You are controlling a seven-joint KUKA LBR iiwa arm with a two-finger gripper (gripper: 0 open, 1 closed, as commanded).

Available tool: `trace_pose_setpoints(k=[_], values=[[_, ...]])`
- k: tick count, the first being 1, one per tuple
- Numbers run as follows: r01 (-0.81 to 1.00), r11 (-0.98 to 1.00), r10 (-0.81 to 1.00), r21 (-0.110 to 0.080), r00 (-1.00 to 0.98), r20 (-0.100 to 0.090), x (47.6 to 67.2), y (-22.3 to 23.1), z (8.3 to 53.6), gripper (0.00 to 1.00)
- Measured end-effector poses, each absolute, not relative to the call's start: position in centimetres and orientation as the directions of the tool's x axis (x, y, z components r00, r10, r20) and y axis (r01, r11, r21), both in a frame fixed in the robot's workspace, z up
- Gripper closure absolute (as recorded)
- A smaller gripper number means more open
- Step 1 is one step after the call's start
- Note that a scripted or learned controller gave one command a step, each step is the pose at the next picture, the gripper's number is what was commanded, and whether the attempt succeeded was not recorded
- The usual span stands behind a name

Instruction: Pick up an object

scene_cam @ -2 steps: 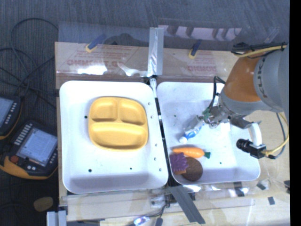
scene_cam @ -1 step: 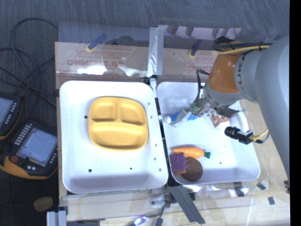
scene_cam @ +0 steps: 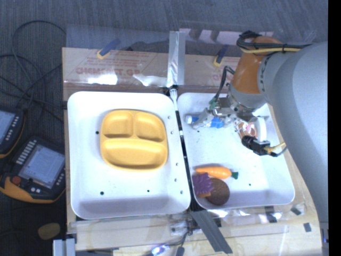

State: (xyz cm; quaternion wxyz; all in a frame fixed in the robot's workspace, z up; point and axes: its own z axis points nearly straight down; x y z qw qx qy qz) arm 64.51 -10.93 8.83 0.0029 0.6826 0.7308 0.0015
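Orange-banded and grey, the arm reaches into the right bin [scene_cam: 277,196], its tool [scene_cam: 221,113] low over a blue-and-white object [scene_cam: 205,121]; whether it pinches, I cannot tell. A carrot [scene_cam: 213,171] lies near the front wall.

Two white bins [scene_cam: 74,159], one yellow tray [scene_cam: 133,139], one carrot [scene_cam: 214,171].

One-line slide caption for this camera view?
Gripper low in the right bin by a blue object; carrot nearer front, yellow tray in left bin.
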Motion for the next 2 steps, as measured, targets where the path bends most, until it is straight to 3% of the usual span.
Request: trace_pose_setpoints(k=[1,2], values=[[0.998,0.069,0.998,-0.003,-0.069,-0.007,64.3,-11.1,9.5,1.00],[0.995,0.097,0.995,-0.013,-0.097,-0.002,66.5,-4.2,18.0,1.00]])
